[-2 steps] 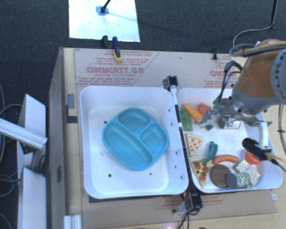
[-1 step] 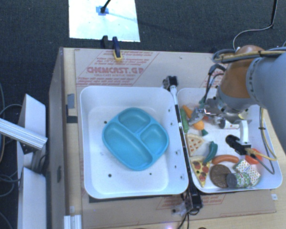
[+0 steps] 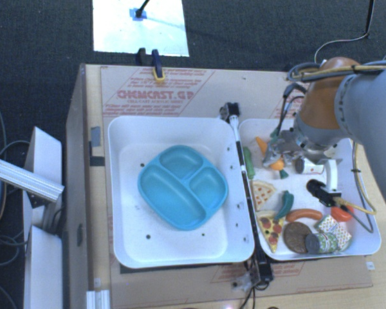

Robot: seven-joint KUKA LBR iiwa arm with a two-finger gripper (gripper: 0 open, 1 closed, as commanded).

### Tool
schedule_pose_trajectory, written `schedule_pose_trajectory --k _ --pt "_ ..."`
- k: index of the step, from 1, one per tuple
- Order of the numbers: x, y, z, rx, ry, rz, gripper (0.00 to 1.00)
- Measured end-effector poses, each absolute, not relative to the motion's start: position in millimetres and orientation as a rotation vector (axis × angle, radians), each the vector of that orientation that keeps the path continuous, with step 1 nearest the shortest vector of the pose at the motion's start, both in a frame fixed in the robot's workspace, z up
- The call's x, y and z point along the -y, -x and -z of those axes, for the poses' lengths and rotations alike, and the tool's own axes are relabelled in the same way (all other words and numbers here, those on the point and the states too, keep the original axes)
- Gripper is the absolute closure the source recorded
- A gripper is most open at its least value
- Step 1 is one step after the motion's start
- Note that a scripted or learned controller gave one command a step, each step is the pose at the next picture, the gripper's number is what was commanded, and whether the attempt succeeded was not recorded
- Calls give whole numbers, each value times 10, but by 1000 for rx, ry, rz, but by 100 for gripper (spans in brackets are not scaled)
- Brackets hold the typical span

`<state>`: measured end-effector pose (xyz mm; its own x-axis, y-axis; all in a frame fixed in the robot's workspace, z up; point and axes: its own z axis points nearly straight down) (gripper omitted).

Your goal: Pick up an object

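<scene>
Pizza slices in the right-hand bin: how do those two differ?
The upper pizza slice looks pale and plain; the lower pizza slice carries red toppings. The upper one lies farther back, the lower one near the front wall beside a brown disc. Both lie flat in the right bin, by its left wall.

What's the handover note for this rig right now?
End effector: low in the far end of the right bin, beside a carrot. Cannot tell whether it grips anything.
Right bin also holds a pizza slice, a sausage and a cookie, all lying on the floor of the bin.
Left bin holds a blue plate.
Done: arm is down among the objects; nothing visibly lifted.
Left: close on one object and raise it clear of the bin.
</scene>
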<state>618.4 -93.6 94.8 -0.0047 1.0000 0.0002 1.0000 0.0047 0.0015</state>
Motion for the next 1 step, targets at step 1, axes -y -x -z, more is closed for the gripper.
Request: schedule_pose_trajectory --k 1 --pt "191 -5725 -1856 -2225 -2215 -6 100"
